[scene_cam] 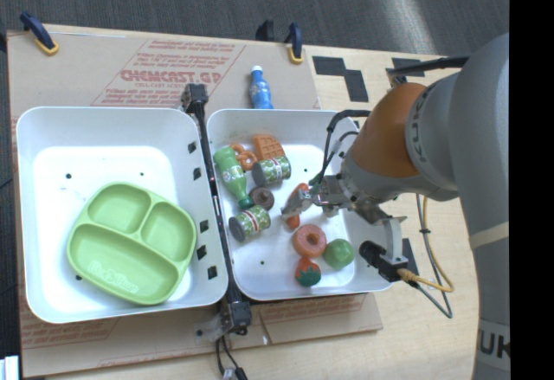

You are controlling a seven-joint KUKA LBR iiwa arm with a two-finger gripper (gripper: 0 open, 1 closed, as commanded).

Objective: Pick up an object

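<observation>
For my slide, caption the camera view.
Arm reaches into right bin of toy food; green tray sits in left bin.

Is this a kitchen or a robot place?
Probably a robot lab, not a kitchen. A grey robot arm reaches over two white bins clamped to a bench. One holds toy food, such as a doughnut, the other a green divided plate. Cables trail nearby.
</observation>
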